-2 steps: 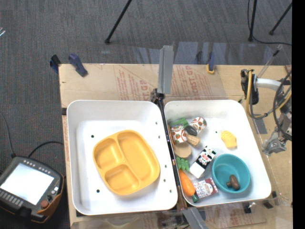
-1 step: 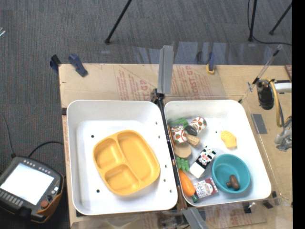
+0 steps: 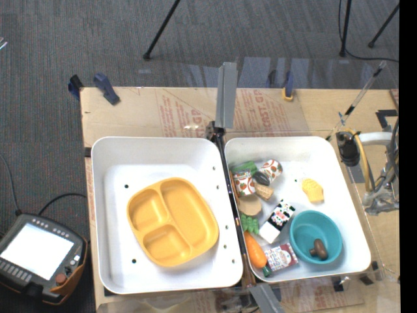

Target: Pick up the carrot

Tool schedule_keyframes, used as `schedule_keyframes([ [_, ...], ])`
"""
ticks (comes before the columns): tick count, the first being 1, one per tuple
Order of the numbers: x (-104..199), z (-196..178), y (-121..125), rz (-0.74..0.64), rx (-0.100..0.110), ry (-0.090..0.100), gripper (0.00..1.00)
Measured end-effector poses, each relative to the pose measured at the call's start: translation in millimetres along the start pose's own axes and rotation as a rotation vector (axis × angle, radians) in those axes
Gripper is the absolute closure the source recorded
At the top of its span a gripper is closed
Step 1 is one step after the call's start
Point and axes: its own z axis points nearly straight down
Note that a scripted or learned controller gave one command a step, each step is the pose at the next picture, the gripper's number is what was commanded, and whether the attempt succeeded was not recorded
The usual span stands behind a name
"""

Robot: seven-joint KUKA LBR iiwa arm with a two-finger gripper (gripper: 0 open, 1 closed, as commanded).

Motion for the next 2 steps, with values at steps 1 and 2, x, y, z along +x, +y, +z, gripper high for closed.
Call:
schedule_keyframes([
  [1, -6, 26, 0, -0.002, 0.0, 0.001, 1.0],
  [2, -7, 133, 3, 0.011, 0.002, -0.007, 1.0],
])
